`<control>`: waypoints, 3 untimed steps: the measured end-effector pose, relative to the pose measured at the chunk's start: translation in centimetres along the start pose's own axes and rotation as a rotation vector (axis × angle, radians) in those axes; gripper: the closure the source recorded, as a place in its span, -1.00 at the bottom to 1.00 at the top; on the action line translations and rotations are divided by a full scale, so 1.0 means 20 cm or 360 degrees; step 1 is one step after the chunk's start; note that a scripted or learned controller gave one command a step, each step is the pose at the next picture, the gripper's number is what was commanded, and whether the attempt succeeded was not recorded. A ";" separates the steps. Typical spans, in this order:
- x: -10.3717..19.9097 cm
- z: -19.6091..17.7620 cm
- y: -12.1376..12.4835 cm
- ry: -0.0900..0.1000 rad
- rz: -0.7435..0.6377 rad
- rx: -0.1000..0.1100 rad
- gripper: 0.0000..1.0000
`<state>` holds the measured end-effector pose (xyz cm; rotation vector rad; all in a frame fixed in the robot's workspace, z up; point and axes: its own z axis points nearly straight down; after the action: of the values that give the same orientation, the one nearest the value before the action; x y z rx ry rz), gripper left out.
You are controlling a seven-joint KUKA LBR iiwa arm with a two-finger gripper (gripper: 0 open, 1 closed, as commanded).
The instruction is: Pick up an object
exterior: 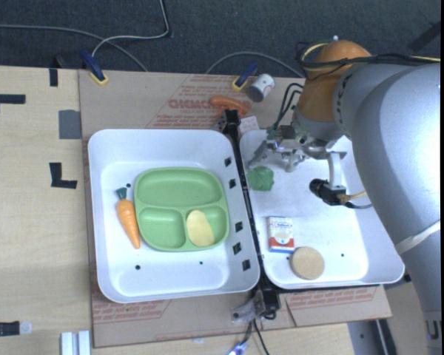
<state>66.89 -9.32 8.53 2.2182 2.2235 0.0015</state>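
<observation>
Target candidate: green object (261, 178), lying in the right bin (370, 261) against its left wall. The pincer (281, 151) hangs just above and right of it; whether its jaws are apart or closed cannot be told, and nothing is seen between them. Judged progress: approach stage, grasp and lift outstanding. Also in this bin: small carton (281, 234), round biscuit (308, 262). Left bin (111, 272): green tray (179, 187), carrot (128, 222).
</observation>
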 end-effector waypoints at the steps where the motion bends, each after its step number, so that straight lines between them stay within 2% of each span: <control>1: -0.02 0.00 -0.07 -0.0004 0.0001 -0.0001 -1.00; 2: -0.01 0.00 -0.03 -0.0001 0.0001 0.0000 -1.00; 3: -0.02 0.00 -0.13 -0.0004 0.0001 -0.0002 -1.00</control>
<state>64.30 -9.64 8.59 2.2170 2.2213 0.0002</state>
